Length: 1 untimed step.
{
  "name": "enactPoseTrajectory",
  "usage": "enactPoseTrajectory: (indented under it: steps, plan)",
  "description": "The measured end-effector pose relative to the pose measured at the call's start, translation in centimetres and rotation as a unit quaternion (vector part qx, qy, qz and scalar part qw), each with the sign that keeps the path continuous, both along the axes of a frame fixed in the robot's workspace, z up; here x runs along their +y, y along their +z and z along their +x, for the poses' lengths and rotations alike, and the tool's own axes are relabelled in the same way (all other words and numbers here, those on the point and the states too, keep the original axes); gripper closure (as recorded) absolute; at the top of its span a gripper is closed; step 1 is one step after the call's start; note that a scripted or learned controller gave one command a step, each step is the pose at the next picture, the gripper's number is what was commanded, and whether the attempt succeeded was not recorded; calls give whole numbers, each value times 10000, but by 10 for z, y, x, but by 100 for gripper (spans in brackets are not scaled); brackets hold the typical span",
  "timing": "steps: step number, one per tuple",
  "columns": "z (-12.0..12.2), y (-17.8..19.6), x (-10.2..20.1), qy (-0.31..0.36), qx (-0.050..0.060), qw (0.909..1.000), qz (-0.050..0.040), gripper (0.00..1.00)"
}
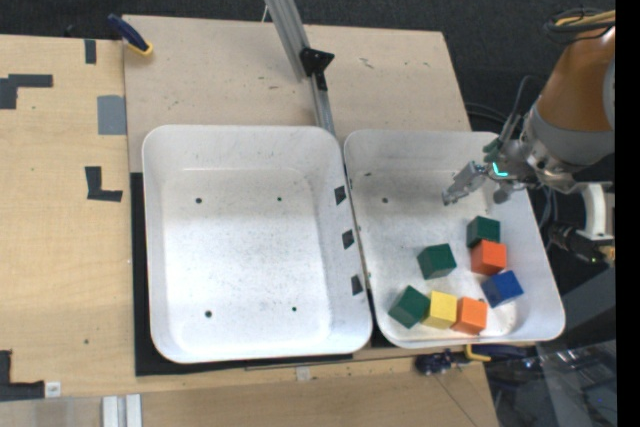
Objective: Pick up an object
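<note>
Hovering with fingers spread and nothing between them, the gripper [468, 183] hangs above the right bin [400, 165]; coloured cubes (nearest, a dark green cube [484, 230]) cluster just below it.

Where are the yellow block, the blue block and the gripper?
yellow block [443, 307]: camera view, its top face.
blue block [502, 287]: camera view, its top face.
gripper [462, 188]: camera view, midway between the fingertips, above bare floor of the right bin [400, 165].

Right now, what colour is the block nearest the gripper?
Dark green, just below the gripper, in the camera view.
</note>
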<state>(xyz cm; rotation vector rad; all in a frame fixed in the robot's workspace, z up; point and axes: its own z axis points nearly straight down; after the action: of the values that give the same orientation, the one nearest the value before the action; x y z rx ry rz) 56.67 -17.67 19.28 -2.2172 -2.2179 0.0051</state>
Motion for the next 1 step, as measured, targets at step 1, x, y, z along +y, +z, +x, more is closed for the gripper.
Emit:
enactPoseTrajectory:
  steps: [1]
  plan:
    - [1, 3, 0, 9, -24, 10000, -8, 0]
